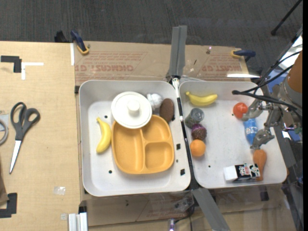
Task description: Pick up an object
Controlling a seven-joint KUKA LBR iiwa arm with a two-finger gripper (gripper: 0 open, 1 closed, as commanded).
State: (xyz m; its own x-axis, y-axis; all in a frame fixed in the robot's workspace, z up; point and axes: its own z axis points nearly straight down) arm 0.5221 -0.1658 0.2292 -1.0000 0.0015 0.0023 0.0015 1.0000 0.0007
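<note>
Claw (262, 124) — fingers spread, nothing between them, poised over blue packet (250, 129) in right bin (211, 174) — pick not yet made.

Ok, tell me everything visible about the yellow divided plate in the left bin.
The yellow divided plate looks like matte plastic, rounded-square, with three compartments: one long along its left, two smaller on the right. It lies flat on the floor of the left bin. A white round lid overlaps its upper edge; a banana lies close along its left rim.
</note>
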